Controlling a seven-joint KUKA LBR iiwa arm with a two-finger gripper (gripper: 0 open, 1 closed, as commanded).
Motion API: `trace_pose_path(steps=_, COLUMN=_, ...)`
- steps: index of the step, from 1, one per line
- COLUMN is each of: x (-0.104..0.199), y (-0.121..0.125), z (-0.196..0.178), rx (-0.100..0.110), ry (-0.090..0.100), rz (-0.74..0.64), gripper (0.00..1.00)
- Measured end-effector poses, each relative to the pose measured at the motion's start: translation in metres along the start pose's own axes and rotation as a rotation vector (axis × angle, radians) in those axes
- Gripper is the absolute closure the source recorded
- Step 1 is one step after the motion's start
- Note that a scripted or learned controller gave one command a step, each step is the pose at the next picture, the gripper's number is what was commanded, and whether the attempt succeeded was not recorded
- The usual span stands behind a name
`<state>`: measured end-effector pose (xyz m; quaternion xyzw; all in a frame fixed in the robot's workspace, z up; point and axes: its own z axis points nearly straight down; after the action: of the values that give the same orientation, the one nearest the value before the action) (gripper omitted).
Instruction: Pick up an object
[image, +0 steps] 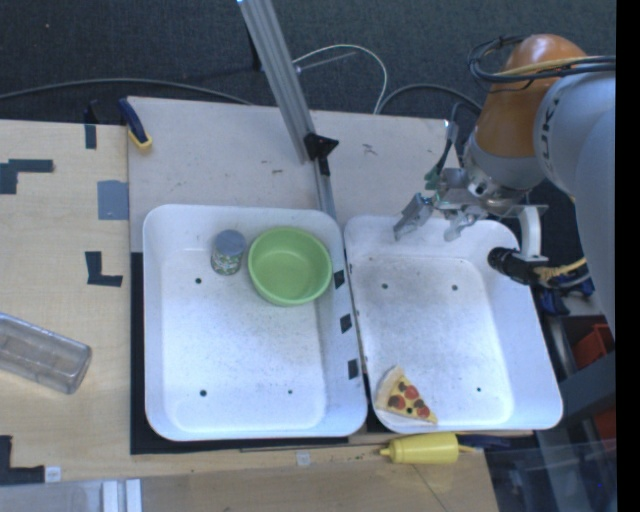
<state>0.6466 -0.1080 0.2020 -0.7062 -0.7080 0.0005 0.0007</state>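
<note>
1. Two white bins sit side by side on the bench; you have candidates for the pick in both. The left bin (170, 400) holds a green bowl (290, 265) near its back wall, with a small jar (228, 252) touching or just beside the bowl's left rim.
2. Right bin (520, 390): one pizza slice toy (404, 394) lies flat in the near-left corner, hard against the wall. That corner spot will likely crowd one finger against the rim.
3. Your gripper (433, 218) hangs over the back edge of the right bin, fingers (410, 217) spread apart with nothing between them. It is well apart from every object, so no grasp has begun.
4. Judgement: the hover reads as a staging pose above the bin; the pizza slice is the nearest target on that side.
5. Off-bin items, probably out of play: a yellow bottle (420, 448) lying just beside the front of the right bin, and a clear tumbler (40, 352) on its side at far left.
6. Note the slanted metal post (290, 85) between the bins at the back; mind it if you cross to the left bin.
</note>
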Motion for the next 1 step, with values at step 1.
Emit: trace_pose_path(steps=1, x=0.0000, y=0.0000, z=0.0000, rx=0.000, ry=0.000, rz=0.000, gripper=0.00)
